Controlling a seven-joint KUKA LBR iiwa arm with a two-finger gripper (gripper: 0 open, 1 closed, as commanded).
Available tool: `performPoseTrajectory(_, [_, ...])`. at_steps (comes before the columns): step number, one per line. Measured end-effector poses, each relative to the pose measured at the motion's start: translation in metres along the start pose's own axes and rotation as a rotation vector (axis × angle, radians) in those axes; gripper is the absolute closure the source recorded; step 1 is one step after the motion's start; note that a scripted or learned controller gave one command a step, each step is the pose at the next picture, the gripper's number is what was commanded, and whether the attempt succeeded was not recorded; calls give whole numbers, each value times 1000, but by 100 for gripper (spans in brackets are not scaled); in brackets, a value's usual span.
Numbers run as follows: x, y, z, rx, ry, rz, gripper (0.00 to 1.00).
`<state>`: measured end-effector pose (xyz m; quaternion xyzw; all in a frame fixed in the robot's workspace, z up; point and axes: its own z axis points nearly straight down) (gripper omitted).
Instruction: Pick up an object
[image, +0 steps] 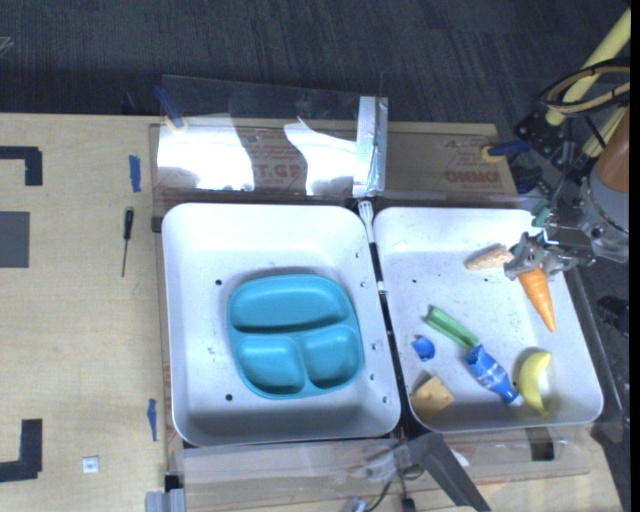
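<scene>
**benchwatcher:** So where's your tool (530, 255) sitting right now? Looks to me like it's over the right bin (590, 400), up near the far right corner, right at the thick end of the carrot (539, 291).

**binrat:** Yep. And the thing your next move hangs on is how that carrot lies: thick end up under the tool, point running away toward the near edge of the bin, tilted slightly right. So its long axis goes far-to-near, and you'd want the pinch across it, side to side.

**benchwatcher:** Open or closed though?

**binrat:** Honestly you can't tell from this angle, the metal bits blur together at the carrot's top. Can't say it's holding anything either.

**benchwatcher:** Anything crowding it?

**binrat:** The beige lump (488, 258) is just beside the tool on the left. The banana (534, 379) is well apart, nearer you.
</scene>
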<state>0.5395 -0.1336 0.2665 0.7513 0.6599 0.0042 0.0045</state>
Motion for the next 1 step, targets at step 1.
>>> performPoseTrajectory(1, [13, 0, 60, 16, 3, -281, 100])
